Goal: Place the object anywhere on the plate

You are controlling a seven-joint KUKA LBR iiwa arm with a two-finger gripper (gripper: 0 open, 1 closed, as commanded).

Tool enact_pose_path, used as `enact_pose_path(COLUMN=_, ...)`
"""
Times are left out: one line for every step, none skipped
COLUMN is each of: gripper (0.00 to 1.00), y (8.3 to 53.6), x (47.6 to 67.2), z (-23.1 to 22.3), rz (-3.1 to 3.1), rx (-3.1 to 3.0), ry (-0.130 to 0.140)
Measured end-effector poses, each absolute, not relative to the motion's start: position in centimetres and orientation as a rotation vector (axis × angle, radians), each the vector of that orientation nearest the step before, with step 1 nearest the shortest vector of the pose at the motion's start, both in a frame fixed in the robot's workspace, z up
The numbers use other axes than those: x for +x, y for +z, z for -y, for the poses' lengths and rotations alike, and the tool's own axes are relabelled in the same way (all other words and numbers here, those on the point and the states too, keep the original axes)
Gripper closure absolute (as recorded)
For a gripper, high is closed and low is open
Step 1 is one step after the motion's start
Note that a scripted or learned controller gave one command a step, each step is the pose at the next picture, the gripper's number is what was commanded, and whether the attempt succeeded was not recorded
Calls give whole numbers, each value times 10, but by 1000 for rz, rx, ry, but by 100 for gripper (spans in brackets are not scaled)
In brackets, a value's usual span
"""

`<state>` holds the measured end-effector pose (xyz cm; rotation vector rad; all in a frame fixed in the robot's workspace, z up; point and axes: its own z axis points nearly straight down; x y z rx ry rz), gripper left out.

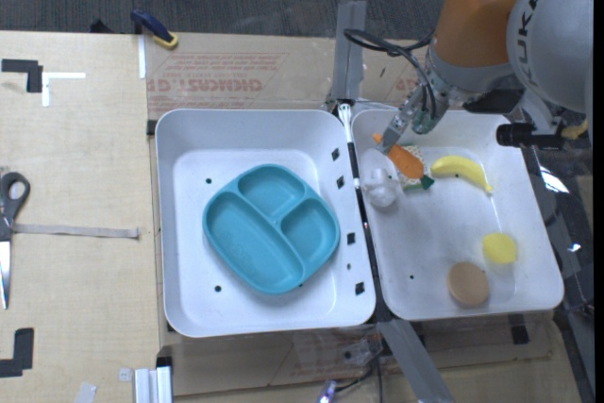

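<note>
Nearest, right bin: brown round piece, yellow ball. Left bin: blue divided plate. Farther back: banana, white lump, orange carrot-like object just below gripper, touching or apart unclear. Finger state of gripper: cannot tell.

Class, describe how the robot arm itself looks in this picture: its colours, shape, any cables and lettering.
The arm is bulky and rounded, with smooth grey casings and a broad orange band above the wrist. Dark KUKA lettering runs along the grey shell. A thin black cable loops out near the wrist. The gripper is a small metallic grey assembly, much slimmer than the arm.
</note>
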<state>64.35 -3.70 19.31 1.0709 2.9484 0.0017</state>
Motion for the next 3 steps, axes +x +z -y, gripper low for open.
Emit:
enact_pose_path(gripper=100, y=272, x=570, z=3, rz=-3080, rx=597, ry=1)
enact_pose_path(gripper=100, y=304, x=592, z=-46, rz=-3103, rx=461, ry=1)
enact_pose_path(gripper=100, y=341, x=545, z=-99, rz=-3126, rx=250, ry=2)
